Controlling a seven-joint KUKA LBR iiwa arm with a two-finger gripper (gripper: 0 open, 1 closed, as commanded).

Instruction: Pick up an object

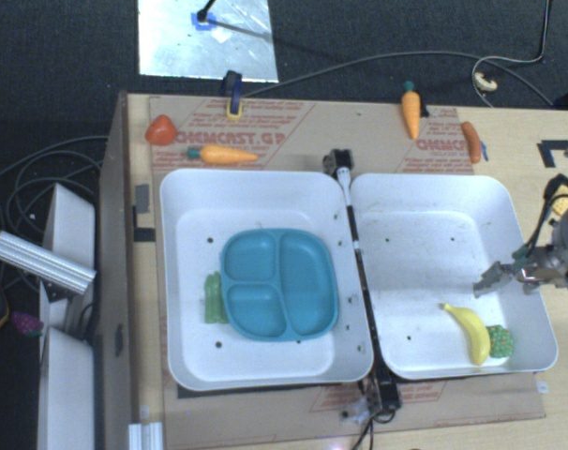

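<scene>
1. Handling, judged: banana (pixel 470 331) likely a light, hollow plastic toy, stiff, smooth-skinned and so prone to slipping; not fragile. Broccoli piece (pixel 500 341) probably light as well, with a bumpier surface offering better purchase.
2. Hold point, judged: across the banana's thick middle, fingers set square to its long axis; tapered ends liable to squirt free. Contact with the broccoli on its outer side may hinder one finger.
3. Appearance: banana yellow, curved, lying flat, darker tip toward the upper left. Broccoli green, knobbly, touching or just beside the banana's lower end.
4. Location: both in the right bin (pixel 425 200), below and slightly left of the fingertips, near but apart from them.
5. Gripper (pixel 495 276): fingers parted a little, pointing left over the bin floor, nothing between them.
6. Also noted: blue divided plate (pixel 279 284) and a green item (pixel 214 298) in the left bin (pixel 256 187), well apart, far left of the fingers.
</scene>
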